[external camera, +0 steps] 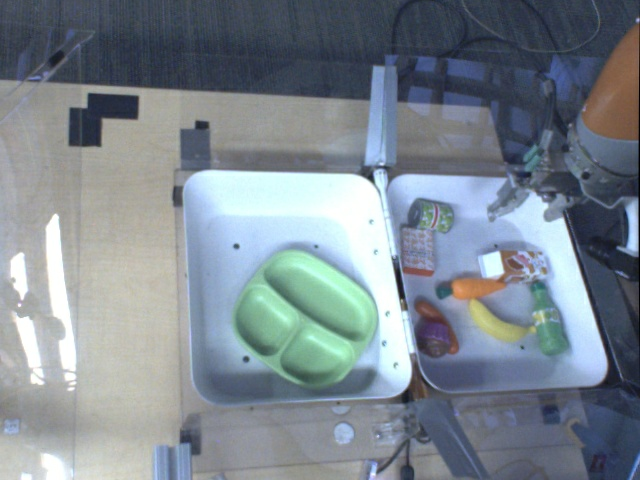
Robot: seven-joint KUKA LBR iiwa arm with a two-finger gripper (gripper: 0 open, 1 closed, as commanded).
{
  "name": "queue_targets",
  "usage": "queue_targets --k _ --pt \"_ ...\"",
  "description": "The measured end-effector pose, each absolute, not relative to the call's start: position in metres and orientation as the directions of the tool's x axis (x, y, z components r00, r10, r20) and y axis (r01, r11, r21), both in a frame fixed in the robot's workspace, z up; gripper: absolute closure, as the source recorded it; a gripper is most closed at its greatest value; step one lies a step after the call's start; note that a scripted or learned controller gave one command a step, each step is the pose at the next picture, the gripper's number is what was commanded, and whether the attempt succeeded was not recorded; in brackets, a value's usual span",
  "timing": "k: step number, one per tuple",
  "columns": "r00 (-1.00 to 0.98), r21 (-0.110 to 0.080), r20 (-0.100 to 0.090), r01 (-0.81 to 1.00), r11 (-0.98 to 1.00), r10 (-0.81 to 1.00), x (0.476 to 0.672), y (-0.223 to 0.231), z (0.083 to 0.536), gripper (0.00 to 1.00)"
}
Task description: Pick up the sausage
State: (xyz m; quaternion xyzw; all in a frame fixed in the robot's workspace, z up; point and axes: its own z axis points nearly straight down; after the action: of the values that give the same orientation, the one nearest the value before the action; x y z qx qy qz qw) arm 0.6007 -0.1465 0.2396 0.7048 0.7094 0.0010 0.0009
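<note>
A: Green plate (305,316) sits in the left bin (210,268), untouched. Right bin (585,353)?

B: Sausage (430,311) lies near its front-left corner, touching the purple thing (438,337). I see the gripper (528,196) hovering over the far right side, fingers spread, pinching nothing. Pick not started; approach, grasp and lift all remain.

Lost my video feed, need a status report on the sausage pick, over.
Gripper open, above the right bin's far edge, holding nothing. Sausage lies at the bin's near left, untouched. Purple item touches it; carrot close by.
</note>
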Motion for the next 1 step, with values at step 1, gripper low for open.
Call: queue_targets --k 1 --pt "-0.012 0.008 0.000 1.000 0.012 1.000 0.6027 -0.1449 0.2507 1.00"
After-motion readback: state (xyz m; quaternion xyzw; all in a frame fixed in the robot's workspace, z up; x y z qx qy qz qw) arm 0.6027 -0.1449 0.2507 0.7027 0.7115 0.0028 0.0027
